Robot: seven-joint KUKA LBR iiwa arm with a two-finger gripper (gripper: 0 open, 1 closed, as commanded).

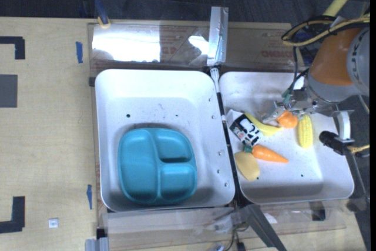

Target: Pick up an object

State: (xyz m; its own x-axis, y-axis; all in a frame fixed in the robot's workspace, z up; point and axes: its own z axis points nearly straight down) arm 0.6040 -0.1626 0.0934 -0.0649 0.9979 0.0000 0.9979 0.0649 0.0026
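The right bin (329, 182) holds several toy foods. An orange carrot (269, 154) lies near its middle, with a pale yellow rounded piece (248, 166) just left of it. A corn cob (305, 130) stands on end to the right. A small round orange piece (288, 120) rests against a yellow banana (268, 128). A black-and-white packet (245, 130) lies by the bin's left wall. My gripper (286, 105) hangs low over the bin, directly above the round orange piece and the banana's end. Whether it touches them cannot be made out.
The left bin (111, 91) contains a blue divided plate (157, 163). A clear panel and a metal post (218, 35) stand behind the bins. Cables and the arm's grey-and-orange body (341, 62) crowd the right bin's far right corner.
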